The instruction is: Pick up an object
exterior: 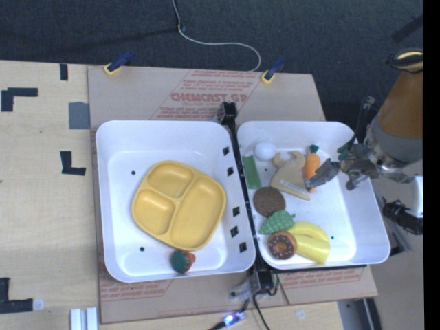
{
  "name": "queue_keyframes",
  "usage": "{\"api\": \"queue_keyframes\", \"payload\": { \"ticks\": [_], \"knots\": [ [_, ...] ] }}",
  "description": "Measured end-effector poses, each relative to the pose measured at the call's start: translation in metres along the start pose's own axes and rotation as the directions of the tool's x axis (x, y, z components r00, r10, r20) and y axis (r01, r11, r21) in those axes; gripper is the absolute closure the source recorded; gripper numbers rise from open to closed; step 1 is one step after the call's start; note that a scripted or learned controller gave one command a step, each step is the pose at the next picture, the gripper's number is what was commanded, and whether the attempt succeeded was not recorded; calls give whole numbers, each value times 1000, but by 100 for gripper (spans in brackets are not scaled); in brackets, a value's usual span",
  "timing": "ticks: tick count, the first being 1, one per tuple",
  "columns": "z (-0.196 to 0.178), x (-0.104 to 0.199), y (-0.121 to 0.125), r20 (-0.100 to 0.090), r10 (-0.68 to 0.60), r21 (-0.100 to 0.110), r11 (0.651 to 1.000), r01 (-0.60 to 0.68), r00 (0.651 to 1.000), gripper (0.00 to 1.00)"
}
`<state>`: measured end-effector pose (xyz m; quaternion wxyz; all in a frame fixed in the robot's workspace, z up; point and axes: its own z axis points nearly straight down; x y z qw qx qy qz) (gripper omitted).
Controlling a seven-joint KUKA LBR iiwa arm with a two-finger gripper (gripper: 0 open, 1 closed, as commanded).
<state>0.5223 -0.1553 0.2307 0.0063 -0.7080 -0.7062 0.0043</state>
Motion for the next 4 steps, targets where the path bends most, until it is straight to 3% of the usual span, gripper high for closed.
{"api": "queue_keyframes", "payload": {
  "ticks": [1, 2, 3, 4],
  "knots": [
    [-7, 0, 2, 2, -4, -13, 1000, 4, 1000, 0],
    [50, 0, 12, 2, -4, -8, 1000, 4, 1000, 0],
    [97, 5, 6, 2, -4, -8, 1000, 4, 1000, 0],
    [147, 6, 8, 3, -3, -15, 1000, 3, 1000, 0]
  ]
}}
